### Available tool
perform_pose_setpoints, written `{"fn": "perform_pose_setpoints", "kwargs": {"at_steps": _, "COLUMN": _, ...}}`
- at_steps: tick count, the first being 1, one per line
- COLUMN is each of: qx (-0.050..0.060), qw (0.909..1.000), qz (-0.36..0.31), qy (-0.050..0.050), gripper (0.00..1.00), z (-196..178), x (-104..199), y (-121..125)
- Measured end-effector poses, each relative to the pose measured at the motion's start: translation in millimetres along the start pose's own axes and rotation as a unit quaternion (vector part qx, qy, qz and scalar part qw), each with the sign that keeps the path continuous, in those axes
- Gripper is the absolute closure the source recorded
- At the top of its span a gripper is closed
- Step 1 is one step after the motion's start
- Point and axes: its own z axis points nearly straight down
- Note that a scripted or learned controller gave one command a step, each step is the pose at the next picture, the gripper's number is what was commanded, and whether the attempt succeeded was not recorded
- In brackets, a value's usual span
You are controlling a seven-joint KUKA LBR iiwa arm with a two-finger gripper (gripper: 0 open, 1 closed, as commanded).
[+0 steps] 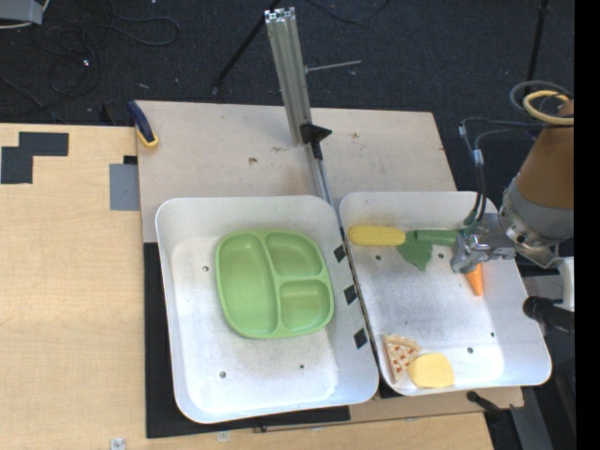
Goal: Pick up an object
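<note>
**Gripper low over the right bin, beside an orange carrot piece**

Over the right shallow white bin [525, 368], near its far right side, the grey arm's gripper [469, 254] sits low above the bin floor. Whether it holds anything cannot be told from this slanted view. Just below it lies a small orange carrot-shaped toy [476, 280], narrow and tapered, standing out clearly against the white floor; it looks to be touching or nearly touching the metal tip. Just left of the gripper lies a green leaf-shaped plastic piece [422, 247], and further left, touching it, a yellow corn-cob toy [376, 236] close to the bin's left wall. At the near edge of the same bin rest a small pizza-slice toy [400, 353] and, just beside it, a round yellow plastic piece [431, 371]; both are well apart from the gripper.

The left shallow white bin [187, 345] holds a light green divided plastic plate [274, 282] with three compartments, lying flat near its centre. A silver aluminium post [289, 73] rises from the tabletop [216, 148] behind the bins.
</note>
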Motion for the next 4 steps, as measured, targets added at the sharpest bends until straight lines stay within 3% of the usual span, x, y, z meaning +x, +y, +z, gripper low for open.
{"fn": "perform_pose_setpoints", "kwargs": {"at_steps": 4, "qx": 0.003, "qw": 1.0, "qz": -0.002, "qy": 0.001, "gripper": 1.0, "z": 3.2, "x": 217.9, "y": 22.6}}
